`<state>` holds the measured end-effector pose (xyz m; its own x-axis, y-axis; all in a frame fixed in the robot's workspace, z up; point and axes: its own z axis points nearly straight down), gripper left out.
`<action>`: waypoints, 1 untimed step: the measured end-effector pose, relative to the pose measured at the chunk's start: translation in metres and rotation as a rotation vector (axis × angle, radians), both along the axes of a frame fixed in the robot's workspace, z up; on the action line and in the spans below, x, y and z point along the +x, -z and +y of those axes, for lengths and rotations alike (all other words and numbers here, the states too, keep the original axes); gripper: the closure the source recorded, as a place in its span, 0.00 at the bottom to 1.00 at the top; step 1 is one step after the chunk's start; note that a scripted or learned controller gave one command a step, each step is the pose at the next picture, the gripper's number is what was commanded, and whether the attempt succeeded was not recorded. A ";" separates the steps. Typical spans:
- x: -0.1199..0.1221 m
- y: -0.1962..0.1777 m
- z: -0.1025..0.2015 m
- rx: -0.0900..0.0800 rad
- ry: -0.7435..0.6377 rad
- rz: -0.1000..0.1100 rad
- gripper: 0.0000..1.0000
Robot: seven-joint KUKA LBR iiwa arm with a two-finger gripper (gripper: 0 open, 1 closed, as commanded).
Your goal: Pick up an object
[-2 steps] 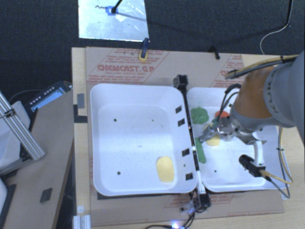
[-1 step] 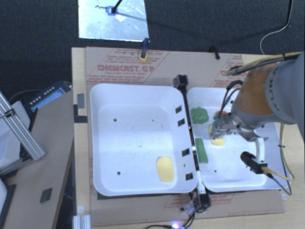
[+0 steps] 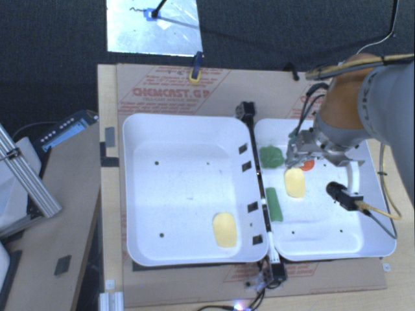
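Two bins | gripper (image 3: 296,162) low in right bin (image 3: 337,238), just above yellow block (image 3: 295,183) | fingers: cannot tell whether parted or closed, wrist hides them | green pieces (image 3: 272,155) close beside | advice: centre over block, descend straight, close only once it sits between fingers, avoid red object (image 3: 307,165) | spare yellow block (image 3: 225,229) in left bin (image 3: 149,173)

Red printed lettering on the tan flat cardboard sheet (image 3: 170,91) under the bins, readable as "CHEMCAST GP" along the far edge, mirrored or angled repeats of red print near the front edge (image 3: 243,274) too faint to read. No other legible marks, labels or numbers.
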<state>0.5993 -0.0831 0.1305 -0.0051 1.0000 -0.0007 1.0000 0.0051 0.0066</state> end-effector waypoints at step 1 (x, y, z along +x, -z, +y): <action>0.046 -0.193 0.004 -0.002 -0.002 -0.015 1.00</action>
<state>0.6456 -0.0788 0.3238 -0.0068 1.0000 -0.0030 0.9997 0.0069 0.0216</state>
